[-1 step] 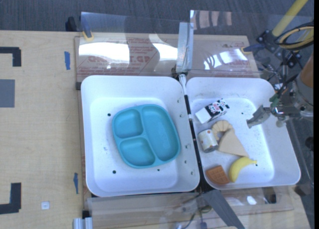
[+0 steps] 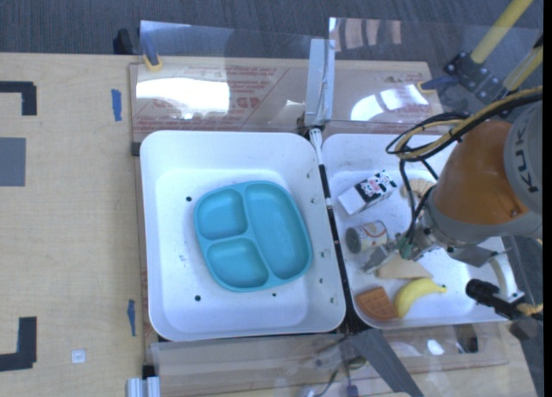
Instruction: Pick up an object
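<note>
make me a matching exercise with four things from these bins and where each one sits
Things:
1. blue divided plate
2. banana
3. white box with black print
4. orange cracker

Places:
A. right bin, near the front edge, just left of the banana
B. alone in the middle of the left bin
C. right bin, upper part, close to the divider
D. right bin, front part, below the arm's wrist

Pairs: 1-B, 2-D, 3-C, 4-A
</note>
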You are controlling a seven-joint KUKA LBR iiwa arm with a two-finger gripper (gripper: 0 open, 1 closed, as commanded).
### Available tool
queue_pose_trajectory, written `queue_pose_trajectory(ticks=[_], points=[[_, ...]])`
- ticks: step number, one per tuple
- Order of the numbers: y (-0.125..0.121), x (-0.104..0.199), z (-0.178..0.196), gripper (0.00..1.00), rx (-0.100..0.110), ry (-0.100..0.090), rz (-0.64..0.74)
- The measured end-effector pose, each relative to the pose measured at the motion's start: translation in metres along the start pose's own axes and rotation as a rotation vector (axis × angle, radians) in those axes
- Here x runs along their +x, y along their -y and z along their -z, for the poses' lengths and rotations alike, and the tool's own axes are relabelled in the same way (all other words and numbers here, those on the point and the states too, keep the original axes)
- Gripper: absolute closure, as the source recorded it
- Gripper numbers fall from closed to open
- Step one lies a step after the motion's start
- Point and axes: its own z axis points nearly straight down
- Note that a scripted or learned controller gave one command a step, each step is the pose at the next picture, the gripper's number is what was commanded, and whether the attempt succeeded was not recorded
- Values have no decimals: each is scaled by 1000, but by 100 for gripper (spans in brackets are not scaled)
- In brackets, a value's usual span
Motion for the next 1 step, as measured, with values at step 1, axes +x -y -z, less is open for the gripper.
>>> queue_pose_trajectory(ticks=[1], points=[[-2,0,11,100,-6,2,0]])
